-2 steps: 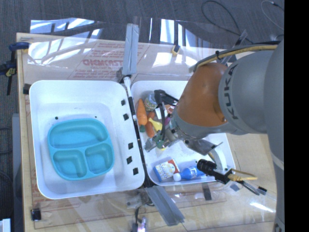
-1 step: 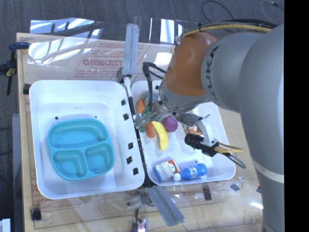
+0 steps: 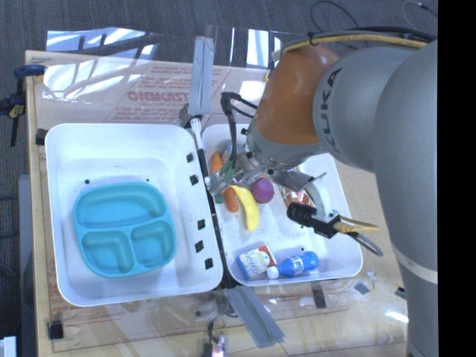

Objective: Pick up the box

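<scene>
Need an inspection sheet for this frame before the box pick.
Surface: bench with two white bins side by side, left bin and right bin.
Job's things: box lies near the right bin's front wall, next to a blue bottle, apart from the end effector.
Clutter: banana, purple piece and orange piece in the right bin; blue compartment tray in the left bin.
Grippers: end effector low over the right bin's left side, by the orange piece.
Cables: black cables on the floor behind the arm.
Surroundings: grey carpet, blue clamp, printed clear sheet.
</scene>
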`<state>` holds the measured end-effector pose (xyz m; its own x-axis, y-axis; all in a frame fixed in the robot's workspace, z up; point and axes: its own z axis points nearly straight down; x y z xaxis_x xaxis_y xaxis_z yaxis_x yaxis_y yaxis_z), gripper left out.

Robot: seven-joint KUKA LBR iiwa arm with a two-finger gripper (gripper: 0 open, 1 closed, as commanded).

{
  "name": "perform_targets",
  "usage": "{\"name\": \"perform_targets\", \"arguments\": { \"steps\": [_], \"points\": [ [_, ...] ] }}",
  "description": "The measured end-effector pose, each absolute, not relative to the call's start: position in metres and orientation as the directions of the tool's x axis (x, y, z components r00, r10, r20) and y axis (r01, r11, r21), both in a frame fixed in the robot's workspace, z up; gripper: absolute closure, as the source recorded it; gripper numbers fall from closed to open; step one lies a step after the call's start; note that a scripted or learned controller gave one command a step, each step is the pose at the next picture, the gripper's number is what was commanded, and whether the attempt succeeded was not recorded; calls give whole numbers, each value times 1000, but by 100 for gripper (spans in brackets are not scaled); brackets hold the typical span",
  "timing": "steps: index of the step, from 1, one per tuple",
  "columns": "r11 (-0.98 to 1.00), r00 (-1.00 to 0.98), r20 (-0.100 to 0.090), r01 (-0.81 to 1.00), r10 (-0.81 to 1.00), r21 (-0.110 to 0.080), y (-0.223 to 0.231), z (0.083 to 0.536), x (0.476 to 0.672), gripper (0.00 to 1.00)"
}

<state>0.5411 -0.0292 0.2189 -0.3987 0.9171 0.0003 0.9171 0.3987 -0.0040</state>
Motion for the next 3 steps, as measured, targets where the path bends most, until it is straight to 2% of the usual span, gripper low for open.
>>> {"name": "perform_targets", "arguments": {
  "steps": [1, 2, 3],
  "points": [
    [504, -504, 1, 864, 864, -3, 7, 228, 536, 100],
    [568, -568, 2, 823, 823, -3, -74, 191, 542, 100],
    [486, -486, 0, 874, 874, -2, -88, 219, 561, 100]
  ]
}}
